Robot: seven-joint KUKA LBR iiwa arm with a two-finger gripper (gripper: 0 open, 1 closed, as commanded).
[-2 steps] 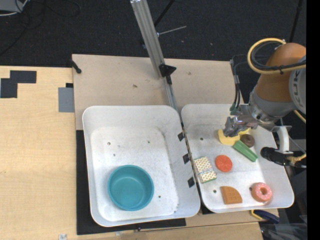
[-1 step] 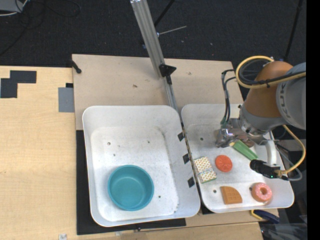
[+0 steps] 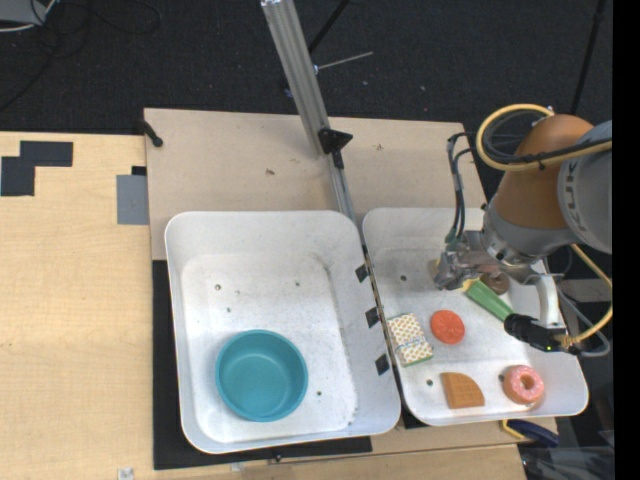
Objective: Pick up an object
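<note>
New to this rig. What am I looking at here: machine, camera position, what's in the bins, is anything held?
One camera looks down at a slant on a bench with two shallow white bins. The grey arm with an orange band reaches in from the right; its claw hangs low over the right bin. Whether it grips anything is unclear. That bin holds a green stick, a red round piece, a checkered block, an orange wedge and a pink doughnut. The left bin holds a teal bowl.
</note>
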